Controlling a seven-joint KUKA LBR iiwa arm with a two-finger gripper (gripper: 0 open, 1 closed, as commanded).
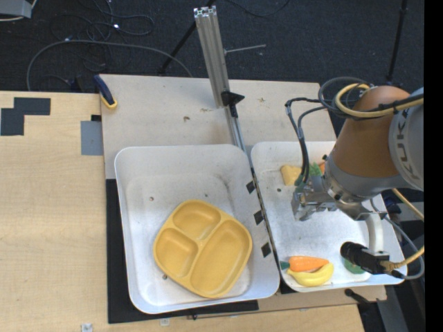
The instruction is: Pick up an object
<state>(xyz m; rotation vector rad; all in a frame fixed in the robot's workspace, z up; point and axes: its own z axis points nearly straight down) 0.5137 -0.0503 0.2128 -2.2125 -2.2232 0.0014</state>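
1. Gripper [309, 206] – centre-right of frame, pointing down over the upper-mid part of the right bin [325, 241]. Grasp state: can't tell from this angle. Nothing seen held.
2. Yellow piece [290, 175] – nearest obj., just up-left of the gripper, on the bin floor near the bin's upper-left corner. Shape unclear.
3. Small green/orange bits [319, 166] – just above the gripper, at the edge of the arm's outline; too small to identify.
4. Arm [363, 147] – grey w/ orange band, enters from right of frame and covers the bin's upper-right part.
5. Carrot [308, 263] – orange, lying crosswise near the right bin's lower edge, well below the gripper.
6. Banana [313, 277] – yellow, touching the carrot's lower side, against the bin's lower rim.
7. Green obj. [354, 268] – lower-right part of same bin, right of the carrot; partly hidden.
8. Left bin [159, 178] – centre of frame, beside the right bin, rims touching.
9. Yellow divided plate [203, 247] – three compartments, lying flat in the left bin's lower-right part.
10. Bench [166, 109] – pale top, bears both bins.
11. Metal post [211, 54] – top centre, slanting down to the bench by the bins' shared upper corner.
12. Blue/yellow tool [105, 93] – upper-left corner of the bench.
13. Wooden table [48, 206] – left of frame.
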